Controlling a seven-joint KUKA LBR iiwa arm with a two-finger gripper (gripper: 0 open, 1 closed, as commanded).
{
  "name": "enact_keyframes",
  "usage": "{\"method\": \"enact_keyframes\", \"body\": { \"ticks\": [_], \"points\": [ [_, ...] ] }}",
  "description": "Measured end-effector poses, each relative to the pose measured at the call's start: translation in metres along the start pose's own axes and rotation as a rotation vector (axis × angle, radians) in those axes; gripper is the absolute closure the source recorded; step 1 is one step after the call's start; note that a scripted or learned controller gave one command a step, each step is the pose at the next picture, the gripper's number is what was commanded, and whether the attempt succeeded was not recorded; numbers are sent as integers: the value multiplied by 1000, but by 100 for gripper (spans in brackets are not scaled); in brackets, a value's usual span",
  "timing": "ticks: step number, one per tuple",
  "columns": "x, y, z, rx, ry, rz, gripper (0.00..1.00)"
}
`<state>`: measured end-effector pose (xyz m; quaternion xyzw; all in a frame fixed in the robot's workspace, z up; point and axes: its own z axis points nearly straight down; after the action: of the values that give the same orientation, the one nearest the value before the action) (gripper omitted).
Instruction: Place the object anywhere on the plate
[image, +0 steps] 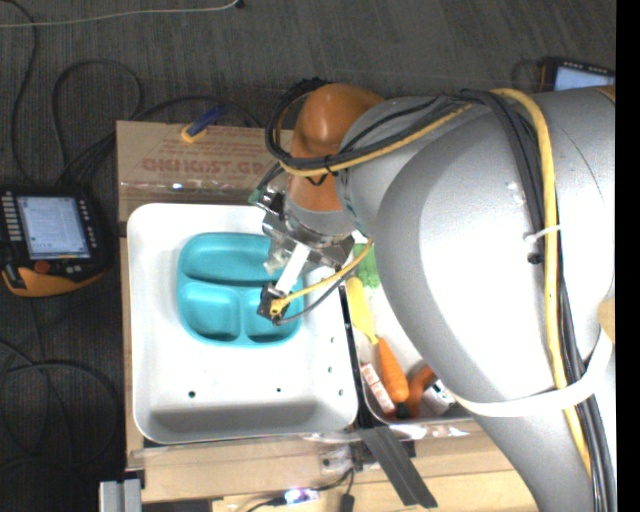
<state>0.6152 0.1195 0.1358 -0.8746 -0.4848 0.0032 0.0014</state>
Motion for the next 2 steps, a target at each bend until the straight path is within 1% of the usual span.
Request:
{"method": "enact_keyframes", "body": {
  "ticks": [1,2],
  "points": [
    [18,48,7,-1,0,-68,100],
    [19,48,7,-2,0,-68,0]
  ]
}}
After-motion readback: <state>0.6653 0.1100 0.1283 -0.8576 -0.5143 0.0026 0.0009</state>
